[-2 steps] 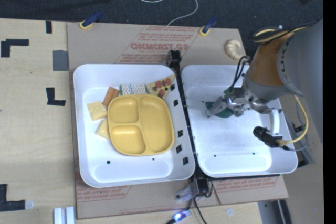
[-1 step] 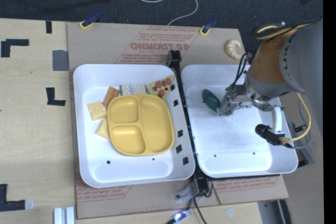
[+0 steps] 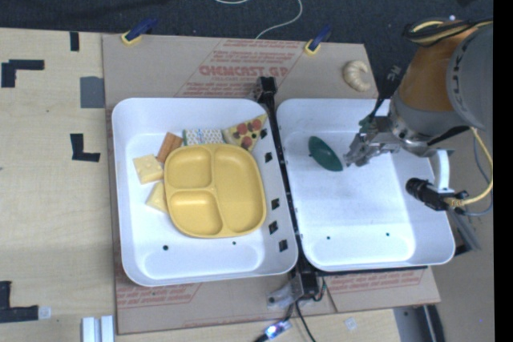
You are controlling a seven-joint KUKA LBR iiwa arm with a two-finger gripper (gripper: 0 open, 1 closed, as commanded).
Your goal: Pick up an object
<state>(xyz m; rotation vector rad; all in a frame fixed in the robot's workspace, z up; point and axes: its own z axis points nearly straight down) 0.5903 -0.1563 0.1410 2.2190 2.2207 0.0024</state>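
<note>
Camera view: a dark green object is seen lying in the right bin, toward its far-left corner, on the bench. The tool is poised just beside it, on the side of the bin's right edge. Whether contact is made cannot be told. Nothing is seen lifted, so the pick is judged not yet done; the grasp and the lift are left.
</note>
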